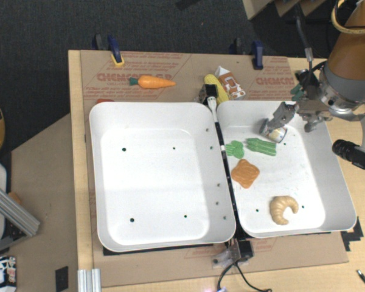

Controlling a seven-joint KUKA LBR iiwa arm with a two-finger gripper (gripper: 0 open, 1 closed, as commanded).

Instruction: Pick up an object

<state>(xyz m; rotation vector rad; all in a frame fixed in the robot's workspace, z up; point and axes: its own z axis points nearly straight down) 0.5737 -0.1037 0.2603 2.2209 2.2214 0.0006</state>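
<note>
We are reaching down — our gripper [275, 128] hangs just above the green toy [260, 146]; fingers apart, holding nothing; next we should drop and squeeze.

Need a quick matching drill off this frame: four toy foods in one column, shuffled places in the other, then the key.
Things:
1. carrot
2. croissant
3. orange waffle piece
4. banana

Places:
A. right bin, near front edge
B. on the cardboard behind the left bin
C. right bin, just below the green pieces
D. on the cardboard behind the seam between bins

Pairs: 1-B, 2-A, 3-C, 4-D
</note>
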